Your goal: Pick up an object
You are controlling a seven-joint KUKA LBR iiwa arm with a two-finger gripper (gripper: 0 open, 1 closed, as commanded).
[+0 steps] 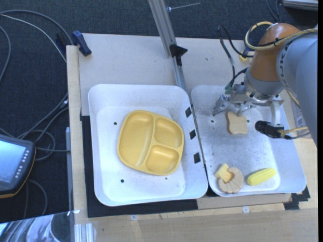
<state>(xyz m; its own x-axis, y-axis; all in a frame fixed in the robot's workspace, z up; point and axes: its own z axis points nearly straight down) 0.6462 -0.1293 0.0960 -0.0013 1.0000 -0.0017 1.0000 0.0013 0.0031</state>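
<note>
We see the claw (235,106) low over the right bin (212,150), just above a tan toast piece (237,124); we cannot tell its state. Corn cob (261,176) lies near-right.

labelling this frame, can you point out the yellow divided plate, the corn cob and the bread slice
yellow divided plate (132,135): camera view, floor of its big left compartment.
corn cob (261,176): camera view, middle of the cob.
bread slice (237,124): camera view, centre of its top face.
</note>
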